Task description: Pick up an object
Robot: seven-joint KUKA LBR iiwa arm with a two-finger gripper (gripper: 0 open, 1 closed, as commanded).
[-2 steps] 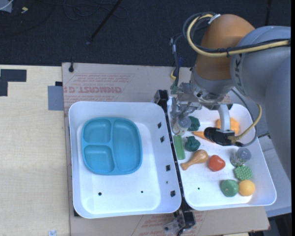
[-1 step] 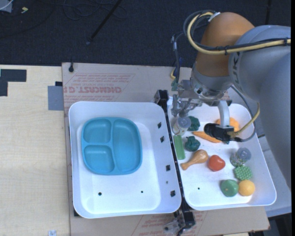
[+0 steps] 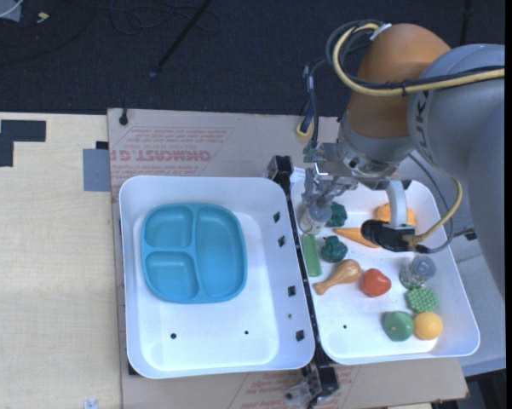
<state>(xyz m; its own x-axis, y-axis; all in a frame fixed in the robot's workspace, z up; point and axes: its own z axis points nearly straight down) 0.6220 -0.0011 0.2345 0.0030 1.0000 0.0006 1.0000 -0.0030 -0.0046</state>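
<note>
One hand (image 3: 317, 214) hangs low over the right bin's (image 3: 460, 331) dark green toy (image 3: 333, 248).

Both bins white: left bin (image 3: 145, 331), right bin (image 3: 358, 339). Left one carries a light blue sectioned plate (image 3: 193, 252). In the right: tan drumstick (image 3: 338, 276), red tomato (image 3: 375, 282), green checkered piece (image 3: 422, 298), dark green round fruit (image 3: 398, 325), yellow-orange ball (image 3: 428, 325), orange carrot (image 3: 351, 235), dark green broccoli-like piece (image 3: 333, 248), pale green strip (image 3: 311, 255). My arm (image 3: 460, 118) grey, orange band (image 3: 400, 66) above the wrist. Bench (image 3: 43, 254) pale wood; cardboard (image 3: 187, 147) brown with red print.
</note>
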